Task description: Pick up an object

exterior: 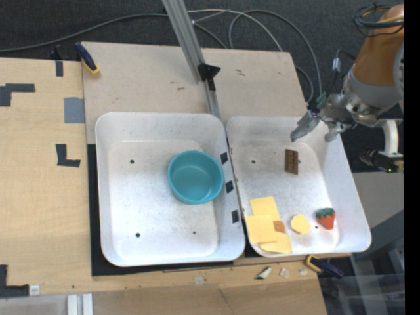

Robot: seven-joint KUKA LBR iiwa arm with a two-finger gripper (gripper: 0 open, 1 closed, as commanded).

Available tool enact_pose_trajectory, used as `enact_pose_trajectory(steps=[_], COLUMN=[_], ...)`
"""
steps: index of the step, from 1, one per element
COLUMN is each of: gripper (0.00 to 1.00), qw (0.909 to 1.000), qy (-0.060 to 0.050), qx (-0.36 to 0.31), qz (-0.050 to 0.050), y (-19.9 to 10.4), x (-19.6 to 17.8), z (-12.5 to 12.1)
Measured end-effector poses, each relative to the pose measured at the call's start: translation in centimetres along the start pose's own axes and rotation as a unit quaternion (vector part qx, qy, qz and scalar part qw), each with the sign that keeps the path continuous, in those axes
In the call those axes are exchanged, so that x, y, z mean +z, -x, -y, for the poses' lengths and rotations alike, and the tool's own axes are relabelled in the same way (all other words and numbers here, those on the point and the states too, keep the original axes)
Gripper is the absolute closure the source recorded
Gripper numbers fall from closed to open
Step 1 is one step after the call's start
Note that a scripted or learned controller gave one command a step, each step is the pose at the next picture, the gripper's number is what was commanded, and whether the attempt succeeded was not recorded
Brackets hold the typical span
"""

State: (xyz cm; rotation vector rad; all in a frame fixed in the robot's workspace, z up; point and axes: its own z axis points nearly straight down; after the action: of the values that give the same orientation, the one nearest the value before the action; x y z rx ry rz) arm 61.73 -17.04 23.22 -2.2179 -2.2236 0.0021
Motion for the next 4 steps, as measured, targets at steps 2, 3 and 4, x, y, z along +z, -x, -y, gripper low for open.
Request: enact_pose_trajectory(steps=[2,3,4], gripper=[0.0,0.0,0.0], qw=[1.0,1.0,1.0], qy=[-0.002,-0.003,0.001], qx=[0.0,0.001,0.0], qz=[0.0,0.0,0.001], y=[-1.0,0.0,0.0], x=[5.1,10.6,14.4], z=[-0.3,-0.1,-0.1])
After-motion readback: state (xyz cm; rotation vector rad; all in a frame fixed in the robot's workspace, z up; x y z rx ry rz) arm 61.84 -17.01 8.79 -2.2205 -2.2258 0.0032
